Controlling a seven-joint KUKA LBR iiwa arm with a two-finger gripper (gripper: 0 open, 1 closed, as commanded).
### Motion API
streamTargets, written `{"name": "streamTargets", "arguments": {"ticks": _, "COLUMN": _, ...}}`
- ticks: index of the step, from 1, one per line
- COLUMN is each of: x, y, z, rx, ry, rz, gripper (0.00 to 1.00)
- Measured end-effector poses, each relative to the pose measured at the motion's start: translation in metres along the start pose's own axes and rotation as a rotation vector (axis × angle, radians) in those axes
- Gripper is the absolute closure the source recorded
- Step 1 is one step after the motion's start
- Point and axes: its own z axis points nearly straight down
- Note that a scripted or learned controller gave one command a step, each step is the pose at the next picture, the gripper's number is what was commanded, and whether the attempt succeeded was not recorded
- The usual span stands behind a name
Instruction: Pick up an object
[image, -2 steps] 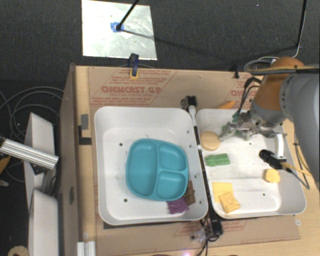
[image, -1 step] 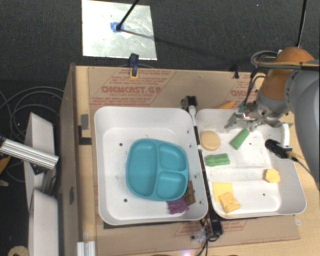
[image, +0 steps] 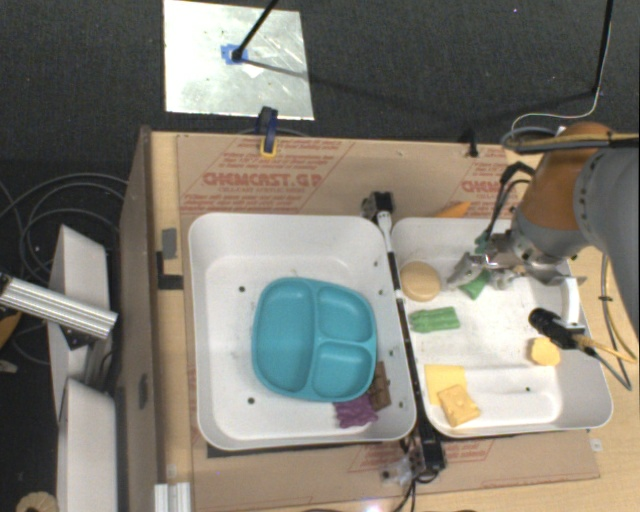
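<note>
My gripper (image: 482, 266) hangs low over the back middle of the right bin (image: 585, 405), with the arm coming in from the right. A small green piece (image: 473, 289) lies right at its tip, partly covered by it; whether it is held I cannot tell. A tan round object (image: 420, 281) sits just left of the gripper, near the bin's left wall. A longer green object (image: 434, 320) lies in front of that. Two yellow blocks (image: 452, 392) rest at the front, and a small yellow piece (image: 545, 351) lies toward the right side.
The left bin (image: 215, 300) holds a teal divided plate (image: 315, 338), with a purple object (image: 352, 412) and a brown object (image: 381, 388) at its front right edge. An orange thing (image: 453, 210) lies behind the right bin's back wall.
</note>
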Motion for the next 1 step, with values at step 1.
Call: {"name": "streamTargets", "arguments": {"ticks": 1, "x": -0.0001, "y": 0.0020, "z": -0.0113, "rx": -0.002, "ry": 0.001, "rz": -0.002, "gripper": 1.00}}
